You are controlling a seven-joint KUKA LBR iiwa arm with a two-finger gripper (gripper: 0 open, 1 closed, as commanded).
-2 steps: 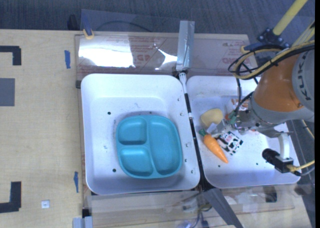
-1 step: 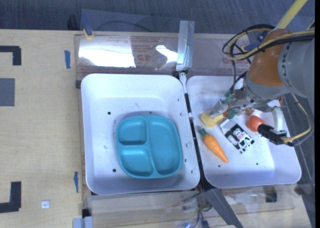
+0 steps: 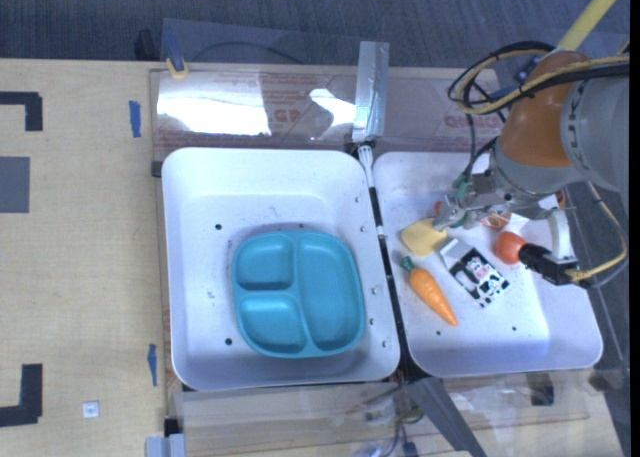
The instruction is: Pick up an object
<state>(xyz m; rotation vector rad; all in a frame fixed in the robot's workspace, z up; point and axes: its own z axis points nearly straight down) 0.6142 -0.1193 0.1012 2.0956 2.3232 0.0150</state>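
Note:
In the right bin [image 3: 520, 340] lie several small objects. An orange toy carrot [image 3: 434, 295] with a green top points toward the front right. A pale yellow piece [image 3: 422, 237] rests just behind it. A black-and-white patterned block [image 3: 477, 276] lies at a slant in the middle, and a red-orange piece [image 3: 510, 246] sits to its right. My gripper [image 3: 462, 207] hangs low over the bin's back part, just right of and above the yellow piece. Something small and reddish shows beside it; whether it is held is unclear.
The left bin [image 3: 190, 195] holds a blue divided plate [image 3: 297, 291]. A ridge between the bins [image 3: 378, 235] separates them. Yellow and black cables [image 3: 500, 65] loop behind the orange wrist band [image 3: 535, 125]. Clear sheeting [image 3: 260, 105] stands behind the bins.

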